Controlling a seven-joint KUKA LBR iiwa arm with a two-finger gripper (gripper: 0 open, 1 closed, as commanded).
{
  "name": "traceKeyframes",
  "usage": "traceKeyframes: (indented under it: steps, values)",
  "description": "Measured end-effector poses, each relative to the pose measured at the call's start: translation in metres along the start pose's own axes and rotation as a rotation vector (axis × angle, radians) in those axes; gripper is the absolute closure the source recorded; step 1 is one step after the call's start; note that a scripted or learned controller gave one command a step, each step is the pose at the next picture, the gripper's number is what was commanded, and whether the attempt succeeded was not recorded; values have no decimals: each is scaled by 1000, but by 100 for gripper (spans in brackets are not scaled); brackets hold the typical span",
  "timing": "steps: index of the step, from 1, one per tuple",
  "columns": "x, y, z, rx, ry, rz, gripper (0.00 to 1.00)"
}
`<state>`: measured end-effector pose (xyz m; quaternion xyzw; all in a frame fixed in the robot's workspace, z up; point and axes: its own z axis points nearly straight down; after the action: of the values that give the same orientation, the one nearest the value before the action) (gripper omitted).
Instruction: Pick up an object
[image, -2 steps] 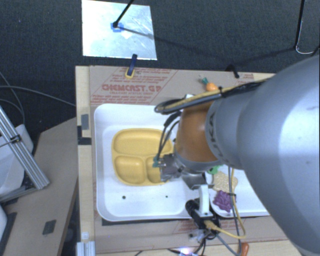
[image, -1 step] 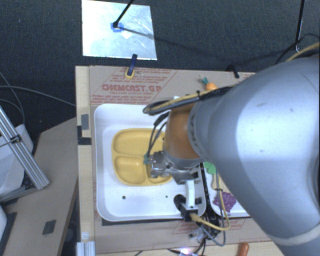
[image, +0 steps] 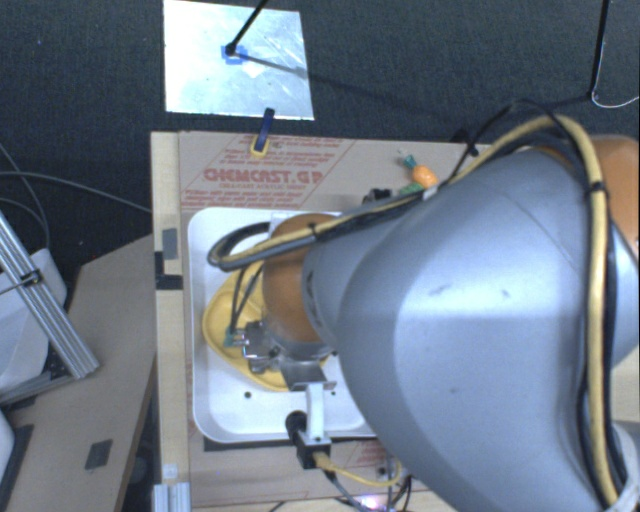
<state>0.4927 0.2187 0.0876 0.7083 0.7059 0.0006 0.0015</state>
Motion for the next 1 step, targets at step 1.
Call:
traceKeyframes:
  steps: [1]
  values:
    - [9,-3,0,-5,-7,-1,100]
